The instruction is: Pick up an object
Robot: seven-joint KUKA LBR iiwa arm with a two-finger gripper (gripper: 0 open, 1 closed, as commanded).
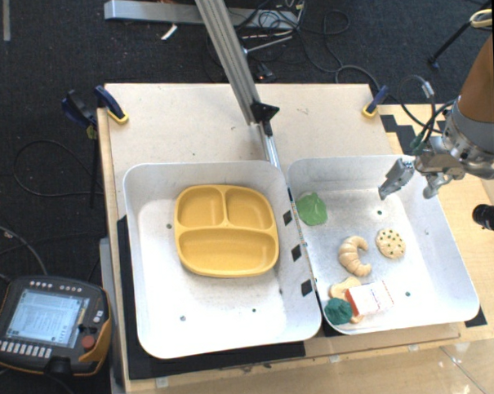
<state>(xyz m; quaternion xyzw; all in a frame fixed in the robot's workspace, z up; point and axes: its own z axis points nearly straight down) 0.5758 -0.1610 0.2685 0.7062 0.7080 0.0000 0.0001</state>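
The right bin (pixel 432 225) holds a green leafy piece (pixel 311 209) at its left, a tan croissant (pixel 356 255) in the middle and a round speckled cookie (pixel 390 243) beside it. A red and white box (pixel 371 298) and a dark green lump (pixel 339 311) lie at the bin's front. My gripper (pixel 412 184) hangs over the bin's far right part, up and to the right of the cookie. Its two fingers stand apart with nothing between them.
The left bin (pixel 152 261) bears a yellow divided plate (pixel 226 230). A slanted metal pole (pixel 233 58) rises from the bench behind the bins. A teach pendant (pixel 48 323) lies on the floor at the lower left. Clamps (pixel 112 104) sit at the bench's far corners.
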